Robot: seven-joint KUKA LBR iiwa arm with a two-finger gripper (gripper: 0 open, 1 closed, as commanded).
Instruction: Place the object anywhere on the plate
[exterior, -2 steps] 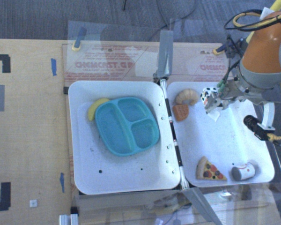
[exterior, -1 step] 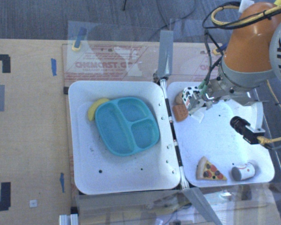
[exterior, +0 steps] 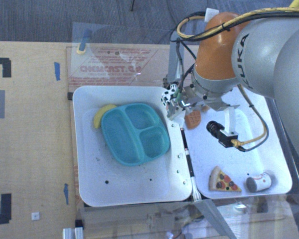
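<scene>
Matt teal plastic plate — glossy white bins — pale wooden bench.

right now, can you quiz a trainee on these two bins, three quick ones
1. True or false: the plate lies in the left bin.
2. Which item lies beside the pizza slice in the right bin? A) banana B) can C) plate
3. Fill in: a yellow ___ peeks out from behind the plate's left edge.

Key: 1 true; 2 B; 3 banana
</scene>
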